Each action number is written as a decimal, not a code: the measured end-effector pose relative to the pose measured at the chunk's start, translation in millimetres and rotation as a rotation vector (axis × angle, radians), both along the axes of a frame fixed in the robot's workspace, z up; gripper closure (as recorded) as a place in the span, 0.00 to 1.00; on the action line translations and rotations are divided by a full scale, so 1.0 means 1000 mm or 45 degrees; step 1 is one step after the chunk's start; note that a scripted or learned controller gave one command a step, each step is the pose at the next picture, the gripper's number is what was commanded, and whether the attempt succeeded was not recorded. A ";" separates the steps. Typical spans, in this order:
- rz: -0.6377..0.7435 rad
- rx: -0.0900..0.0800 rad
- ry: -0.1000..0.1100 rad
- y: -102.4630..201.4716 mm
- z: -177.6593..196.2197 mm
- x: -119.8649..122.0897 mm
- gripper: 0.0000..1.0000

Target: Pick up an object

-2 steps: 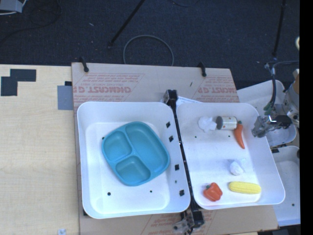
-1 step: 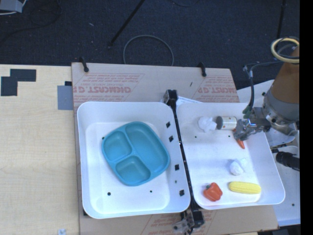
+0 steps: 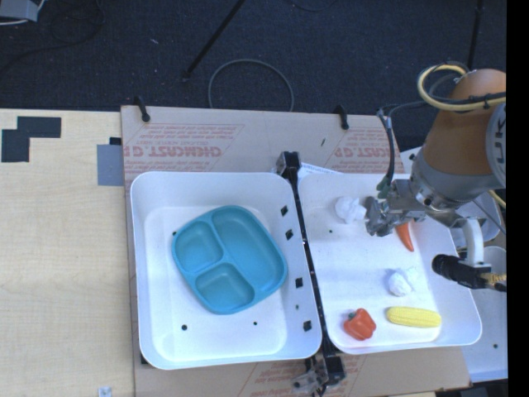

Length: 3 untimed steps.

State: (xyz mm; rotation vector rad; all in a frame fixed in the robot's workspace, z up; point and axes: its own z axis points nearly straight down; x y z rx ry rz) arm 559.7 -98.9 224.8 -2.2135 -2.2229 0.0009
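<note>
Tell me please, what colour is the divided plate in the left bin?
Teal blue; the plate shows clearly in the camera view.

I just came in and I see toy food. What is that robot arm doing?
The robot arm is trying to pick up one of the toys. Its gripper is low over the right bin, between a white crumpled thing and a little carrot. I can't see anything caught in it yet. A second white lump, a toy corn cob and a red pepper lie nearer the front. The left bin holds a blue divided plate.
</note>
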 end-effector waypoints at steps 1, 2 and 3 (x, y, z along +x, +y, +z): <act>0.001 0.000 -0.002 0.059 0.007 0.008 1.00; 0.000 -0.002 -0.002 0.112 0.011 0.019 1.00; 0.002 -0.001 -0.001 0.174 0.012 0.020 1.00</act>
